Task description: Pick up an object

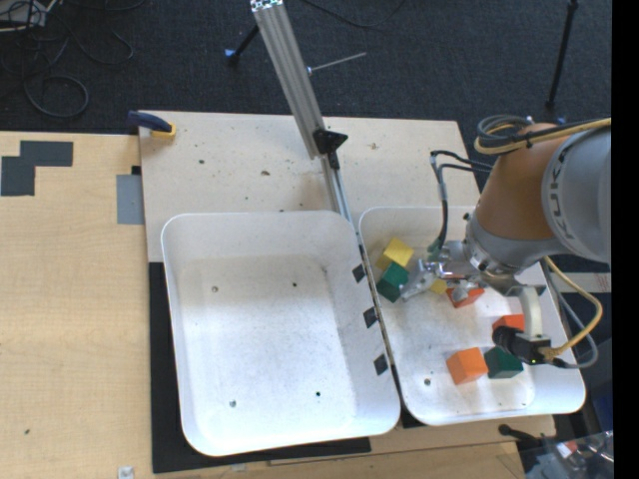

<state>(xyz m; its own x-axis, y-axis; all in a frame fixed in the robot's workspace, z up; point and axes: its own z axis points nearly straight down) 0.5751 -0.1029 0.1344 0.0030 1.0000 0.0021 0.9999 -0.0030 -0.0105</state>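
Where the right bin comes nearest the camera, an orange block lies beside a dark green block. Farther back, the gripper hangs low over a green block near the divider, its fingers apparently spread on either side, though whether they touch it I cannot tell. A yellow block sits just behind.
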